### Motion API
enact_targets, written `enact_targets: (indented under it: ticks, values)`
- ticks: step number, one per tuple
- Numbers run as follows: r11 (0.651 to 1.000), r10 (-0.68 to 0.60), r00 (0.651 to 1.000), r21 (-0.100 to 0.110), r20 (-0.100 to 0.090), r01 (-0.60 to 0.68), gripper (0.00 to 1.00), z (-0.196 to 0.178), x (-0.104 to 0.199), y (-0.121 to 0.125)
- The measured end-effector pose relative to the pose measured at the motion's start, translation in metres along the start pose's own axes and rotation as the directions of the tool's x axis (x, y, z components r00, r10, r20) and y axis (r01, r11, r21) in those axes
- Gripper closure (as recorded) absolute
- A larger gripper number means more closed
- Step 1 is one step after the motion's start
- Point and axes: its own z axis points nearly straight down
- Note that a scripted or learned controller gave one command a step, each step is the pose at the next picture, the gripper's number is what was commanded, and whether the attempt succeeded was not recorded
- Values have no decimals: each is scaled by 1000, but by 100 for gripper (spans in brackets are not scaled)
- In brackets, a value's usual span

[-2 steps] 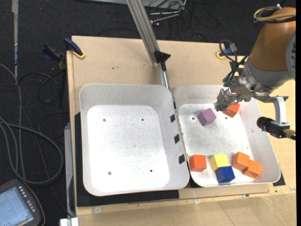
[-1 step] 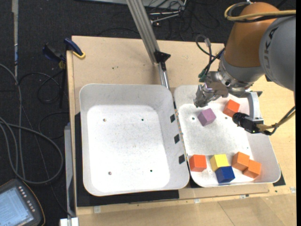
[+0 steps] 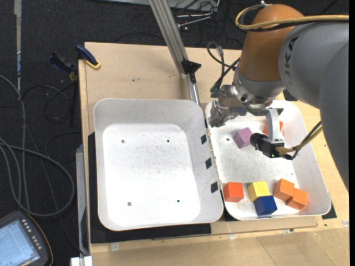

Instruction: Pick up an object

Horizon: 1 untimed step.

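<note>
The grey arm with its orange band (image 3: 266,35) reaches in from the upper right of the frame, and the jaws (image 3: 224,111) hang over the upper left corner of the right bin (image 3: 313,165). They are too blurred and dark to say whether they are open or closed, and no object is visible between them.

A purple block (image 3: 242,138) lies just below and right of them. Along the bin's lower edge sit an orange block (image 3: 233,192), a yellow block (image 3: 258,190), a blue block (image 3: 265,205) and two more orange blocks (image 3: 291,194). The left bin (image 3: 147,162) fills the desk's (image 3: 127,71) middle.
</note>
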Motion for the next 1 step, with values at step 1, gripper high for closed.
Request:
enact_targets:
  ticks: [1]
  values:
    - [1000,0,1000,-4,0,0,100,-5,45,13]
